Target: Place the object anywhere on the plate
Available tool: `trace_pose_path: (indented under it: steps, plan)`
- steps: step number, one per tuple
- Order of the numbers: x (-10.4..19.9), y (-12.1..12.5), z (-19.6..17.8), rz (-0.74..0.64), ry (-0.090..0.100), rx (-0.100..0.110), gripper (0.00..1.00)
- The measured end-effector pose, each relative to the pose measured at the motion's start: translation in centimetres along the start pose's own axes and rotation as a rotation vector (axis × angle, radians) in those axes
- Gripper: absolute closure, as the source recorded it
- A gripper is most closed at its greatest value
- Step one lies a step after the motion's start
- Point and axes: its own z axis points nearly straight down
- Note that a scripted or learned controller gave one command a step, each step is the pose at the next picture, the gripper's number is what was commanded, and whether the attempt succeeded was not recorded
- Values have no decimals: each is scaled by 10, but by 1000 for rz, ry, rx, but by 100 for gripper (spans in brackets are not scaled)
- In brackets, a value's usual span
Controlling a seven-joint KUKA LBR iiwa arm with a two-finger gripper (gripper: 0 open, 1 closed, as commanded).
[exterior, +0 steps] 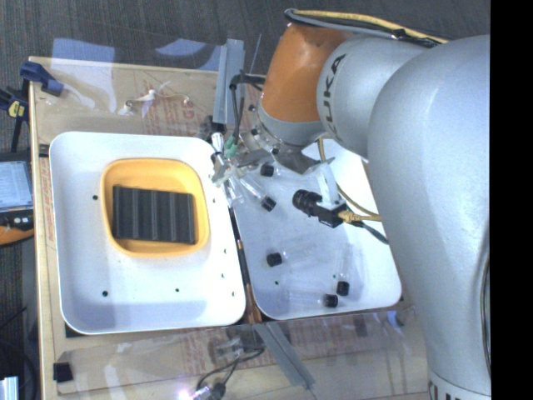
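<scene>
Gripper (226, 163) state unclear, over right bin (379, 294), yellow plate (154, 176) in left bin (75, 248)

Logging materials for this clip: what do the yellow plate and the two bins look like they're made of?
Yellow plate: likely plastic, smooth, matte; rounded moulded rim, with a dark ribbed insert in its middle. Left bin and right bin: probably white plastic, slightly glossy; soft sheen, rounded corners.
</scene>
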Motion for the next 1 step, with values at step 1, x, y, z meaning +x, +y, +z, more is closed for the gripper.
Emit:
trace_pose_path:
  steps: [1]
  plan:
    - [0, 0, 0, 0, 0, 0, 0]
